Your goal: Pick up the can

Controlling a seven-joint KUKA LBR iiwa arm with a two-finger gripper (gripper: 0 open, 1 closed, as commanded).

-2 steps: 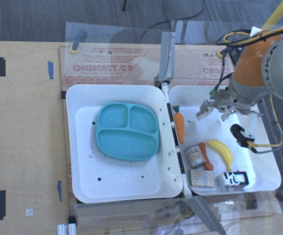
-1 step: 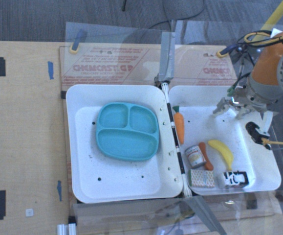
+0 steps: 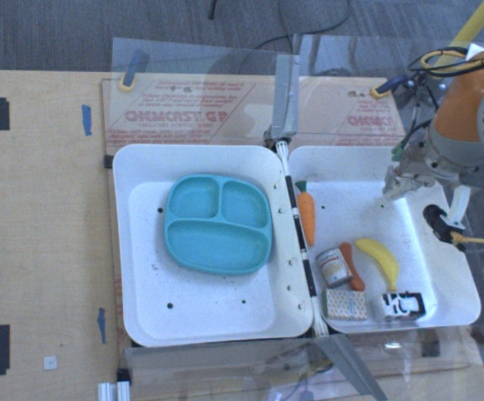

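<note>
The can (image 3: 333,267) is small, with a silver top and a red and white label. It lies in the right bin (image 3: 450,307), near the bin's left wall and towards the front. A thin orange-red stick (image 3: 352,267) lies against its right side. My gripper (image 3: 395,184) hangs over the bin's back right area, well behind and to the right of the can, with nothing seen in it. The grey arm with its orange band (image 3: 463,115) reaches in from the right.
In the right bin a carrot (image 3: 307,215) lies by the left wall, a banana (image 3: 379,261) sits right of the can, and a speckled square pad (image 3: 346,305) and a black and white item (image 3: 403,305) lie at the front. A blue divided plate (image 3: 218,224) sits in the left bin (image 3: 141,307).
</note>
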